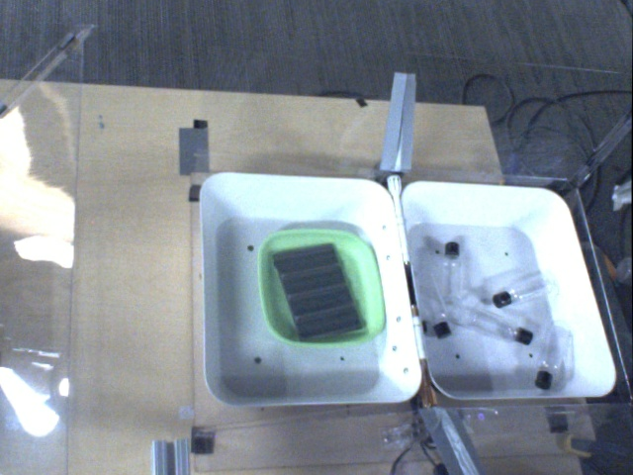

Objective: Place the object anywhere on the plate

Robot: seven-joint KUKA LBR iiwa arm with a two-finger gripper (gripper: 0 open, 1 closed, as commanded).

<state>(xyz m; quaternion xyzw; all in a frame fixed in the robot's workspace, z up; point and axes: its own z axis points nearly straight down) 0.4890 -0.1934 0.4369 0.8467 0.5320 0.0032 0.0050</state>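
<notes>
- Bench (119, 265): pale wood top, carrying two shallow white bins that touch along their inner walls.
- Left bin (213, 295): holds a light green plate (271, 270), square with rounded corners, lying flat around the middle of the bin floor, a little towards the right wall.
- Task object: a dark grey ribbed block (316, 291), rectangular, with ridges running across its short side. It lies flat on the green plate, inside the plate's rim, turned slightly so that its long side runs from far-left to near-right. Green shows on all sides of it.
- Right bin (584, 265): holds several clear vials (516, 293) with black caps, scattered loosely and lying on their sides. One cap sits towards the far-left of the bin floor, and the others spread from the middle towards the near-right corner. The clear bodies are hard to trace against the white.
- Fixtures: a grey metal bar (399, 122) runs away from the seam between the bins on the far side. Dark cables (534, 117) trail over the floor beyond the right bin.
- Claw: whether it is wide, narrow or holding anything cannot be told.
</notes>
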